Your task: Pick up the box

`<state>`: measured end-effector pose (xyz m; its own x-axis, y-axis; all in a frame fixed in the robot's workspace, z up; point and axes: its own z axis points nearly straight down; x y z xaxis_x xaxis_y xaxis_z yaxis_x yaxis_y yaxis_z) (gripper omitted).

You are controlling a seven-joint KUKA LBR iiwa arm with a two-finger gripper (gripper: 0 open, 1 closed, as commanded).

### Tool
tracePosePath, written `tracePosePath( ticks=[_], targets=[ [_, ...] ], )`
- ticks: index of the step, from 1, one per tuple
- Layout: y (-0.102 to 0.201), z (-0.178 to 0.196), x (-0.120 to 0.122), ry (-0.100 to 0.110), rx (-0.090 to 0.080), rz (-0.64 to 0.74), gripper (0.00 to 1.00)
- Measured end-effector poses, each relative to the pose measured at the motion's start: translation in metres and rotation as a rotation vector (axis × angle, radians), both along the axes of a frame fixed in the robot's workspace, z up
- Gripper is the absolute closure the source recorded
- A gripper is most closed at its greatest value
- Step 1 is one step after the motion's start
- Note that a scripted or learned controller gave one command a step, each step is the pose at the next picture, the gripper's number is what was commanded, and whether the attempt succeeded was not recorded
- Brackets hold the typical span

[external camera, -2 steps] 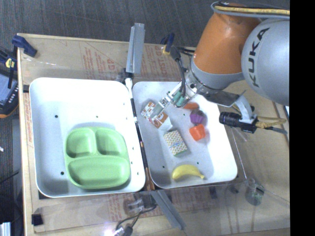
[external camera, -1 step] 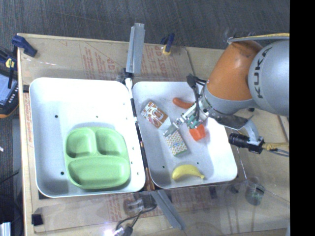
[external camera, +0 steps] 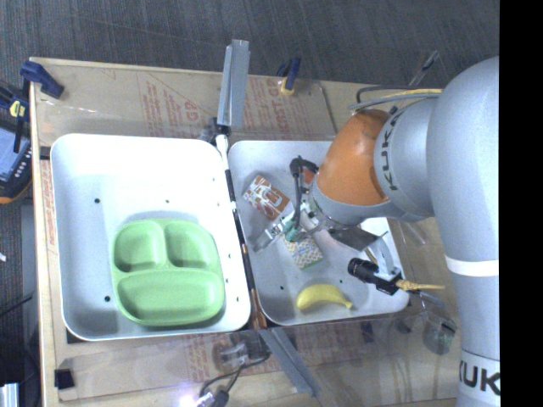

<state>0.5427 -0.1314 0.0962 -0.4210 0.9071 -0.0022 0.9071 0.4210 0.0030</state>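
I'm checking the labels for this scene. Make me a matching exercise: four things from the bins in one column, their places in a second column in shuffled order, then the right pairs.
Things
1. plate
2. box
3. banana
4. packet

Places
A. right bin, by its lower wall in the picture
B. left bin
C. right bin, upper part, closest to the left bin
D. right bin, middle, between box and banana

Pairs: 1-B, 2-C, 3-A, 4-D
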Motion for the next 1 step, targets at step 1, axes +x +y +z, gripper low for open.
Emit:
tracePosePath(
  ticks=[1],
  targets=[
    [-0.0092, -0.0002, 0.083, -0.004, 0.001, -0.259, 0.0]
  ],
)
